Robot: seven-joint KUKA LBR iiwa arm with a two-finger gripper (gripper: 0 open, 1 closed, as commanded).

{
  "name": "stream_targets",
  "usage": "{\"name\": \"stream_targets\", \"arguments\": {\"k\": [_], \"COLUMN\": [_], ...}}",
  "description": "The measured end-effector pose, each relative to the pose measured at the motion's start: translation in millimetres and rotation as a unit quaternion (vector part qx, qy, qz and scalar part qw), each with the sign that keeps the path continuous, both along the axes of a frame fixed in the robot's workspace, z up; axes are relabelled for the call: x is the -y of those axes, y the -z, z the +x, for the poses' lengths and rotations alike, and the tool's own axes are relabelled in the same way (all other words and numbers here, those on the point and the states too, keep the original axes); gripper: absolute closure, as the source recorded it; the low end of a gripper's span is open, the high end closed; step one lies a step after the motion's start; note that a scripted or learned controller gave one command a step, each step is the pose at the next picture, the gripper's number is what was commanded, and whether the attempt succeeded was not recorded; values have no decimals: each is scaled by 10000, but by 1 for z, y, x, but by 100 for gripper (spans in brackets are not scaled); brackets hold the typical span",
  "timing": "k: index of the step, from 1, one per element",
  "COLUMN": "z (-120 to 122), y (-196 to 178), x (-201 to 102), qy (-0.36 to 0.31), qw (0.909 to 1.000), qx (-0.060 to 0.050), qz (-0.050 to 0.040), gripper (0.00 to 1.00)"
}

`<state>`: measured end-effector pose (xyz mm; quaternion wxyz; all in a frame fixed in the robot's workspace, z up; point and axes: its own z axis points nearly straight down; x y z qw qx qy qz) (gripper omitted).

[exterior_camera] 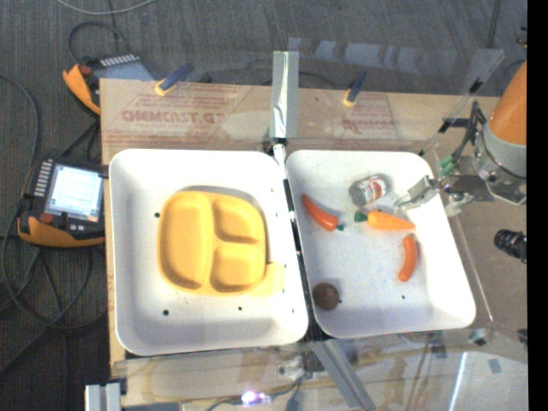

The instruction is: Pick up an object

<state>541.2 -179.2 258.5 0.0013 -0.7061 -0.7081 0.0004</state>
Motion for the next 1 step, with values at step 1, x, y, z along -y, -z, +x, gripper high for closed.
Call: {"name": "stream_targets", "arguments": {"k": [1], "z": [-16], "y": [119], "x": [13], "qy": [325], "qw": [9995], "qx": [-8], "qz": [-1], "gripper": [0]}}
